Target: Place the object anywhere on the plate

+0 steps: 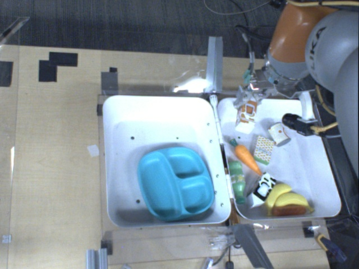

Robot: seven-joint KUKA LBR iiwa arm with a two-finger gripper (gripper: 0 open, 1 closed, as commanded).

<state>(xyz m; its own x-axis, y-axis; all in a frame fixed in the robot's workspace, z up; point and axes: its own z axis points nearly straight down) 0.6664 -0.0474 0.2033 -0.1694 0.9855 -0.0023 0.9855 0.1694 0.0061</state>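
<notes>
Gripper (251, 92) at the far edge of the right white bin (328, 178), fingers closed on the top of a small white-and-orange carton (246, 114) hanging tilted just above the bin floor. Near it, a white boxy packet (279, 133) and a speckled flat pouch (264, 149); further on, an orange carrot (247, 158), green vegetable (238, 179), yellow bananas (287, 197). In the left white bin (120, 122), a blue sectioned plastic plate (175, 181), well apart from the carton.

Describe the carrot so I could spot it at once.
Look in the right-hand white bin, near the wall it shares with the left one. The carrot lies there slantwise, midway down. It is the only orange, tapered thing, with green items just below it.
</notes>
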